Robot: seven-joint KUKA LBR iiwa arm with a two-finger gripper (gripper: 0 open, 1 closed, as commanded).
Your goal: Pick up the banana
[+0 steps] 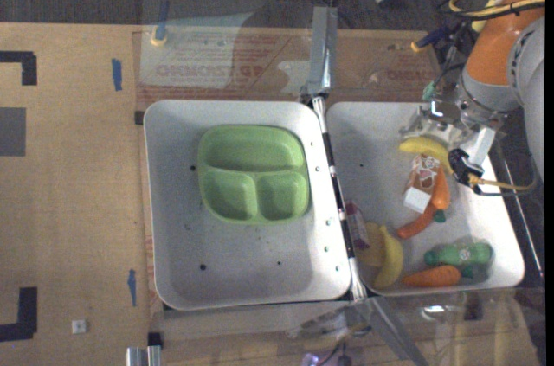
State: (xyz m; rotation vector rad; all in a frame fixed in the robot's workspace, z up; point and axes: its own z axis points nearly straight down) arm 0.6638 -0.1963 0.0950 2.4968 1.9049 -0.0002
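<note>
One yellow banana lies at the upper right of the right bin, curved side up. My gripper hangs directly over its far end, touching or just above it; the wrist hides the contact. A second, larger banana rests at the bin's front left, against the divider between the bins.
In the right bin, a brown-and-white packet and an orange carrot lie just below the upper banana. A green toy and another carrot sit at the front. The left bin holds a green divided plate.
</note>
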